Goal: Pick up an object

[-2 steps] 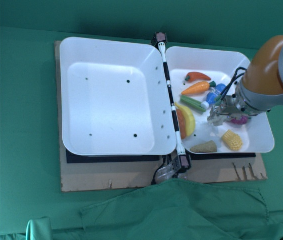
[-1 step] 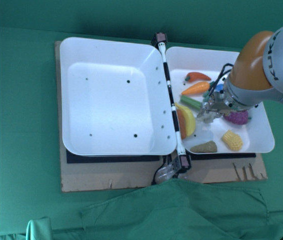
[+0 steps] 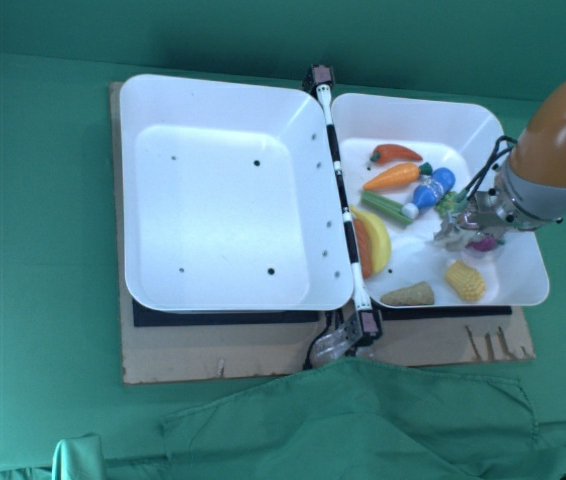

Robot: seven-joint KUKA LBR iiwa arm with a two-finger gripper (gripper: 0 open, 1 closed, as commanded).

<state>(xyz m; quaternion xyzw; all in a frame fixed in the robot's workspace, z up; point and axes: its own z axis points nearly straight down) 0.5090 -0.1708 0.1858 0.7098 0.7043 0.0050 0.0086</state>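
Green cloth covers the bench, a brown cardboard sheet (image 3: 213, 363) lying on it beneath both bins, and a rumpled fold of the cloth hides the sheet's near edge. Far left of the claw sits the left bin (image 3: 225, 190). Over in the right bin (image 3: 508, 268), the banana and peach slice (image 3: 371, 243) lie against the dividing wall, well left of the claw. Closer come the green stalk (image 3: 385, 209), the orange carrot (image 3: 395, 176) and the red chilli (image 3: 395, 153) up and to the left. The blue-and-white bottle (image 3: 429, 191) lies just left of the claw. Below it rest a tan cone-shaped piece (image 3: 409, 294) and the yellow corn (image 3: 465, 280). The claw (image 3: 463, 225) hangs low over a hard-to-read purple thing (image 3: 483, 244); whether it is parted or closed cannot be told, the wrist masking it.
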